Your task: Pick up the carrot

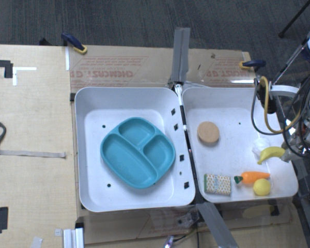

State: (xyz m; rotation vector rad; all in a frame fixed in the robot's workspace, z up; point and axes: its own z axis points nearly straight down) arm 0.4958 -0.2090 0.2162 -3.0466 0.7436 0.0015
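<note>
The carrot (254,176), orange with a green tip pointing left, lies flat near the front right corner of the right bin (232,103). A yellow lemon (262,187) touches its front side. My gripper (293,150) is at the bin's right rim, dark and tangled with cables, up and to the right of the carrot and close to the right end of a banana (271,154). Nothing shows between the gripper and the carrot.
A round tan cookie (208,132) sits mid-bin and a small patterned packet (217,184) lies left of the carrot. The left bin (88,138) holds a blue divided plate (138,152). Looped cables (263,107) hang over the right bin's far right.
</note>
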